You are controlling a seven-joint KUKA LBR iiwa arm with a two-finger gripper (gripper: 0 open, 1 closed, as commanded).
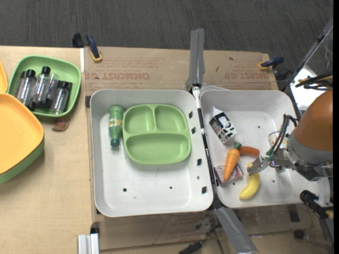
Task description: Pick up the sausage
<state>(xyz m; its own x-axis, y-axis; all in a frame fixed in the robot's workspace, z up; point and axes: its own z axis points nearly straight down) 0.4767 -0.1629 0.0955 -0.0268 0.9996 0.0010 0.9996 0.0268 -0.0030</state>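
lying just left of the fingers (pixel 258 166), the sausage (pixel 249 151) sits ungripped; finger state unclear.

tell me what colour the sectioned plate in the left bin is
Light green sectioned plastic plate, clearest in the camera view.

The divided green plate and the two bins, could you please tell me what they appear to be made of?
The divided green plate looks like moulded plastic with a matte, even colour and soft rounded ridges between its three sections. The left bin and right bin look like thin white plastic or coated sheet; their smooth rounded corners and small holes fit either, so I cannot tell which.
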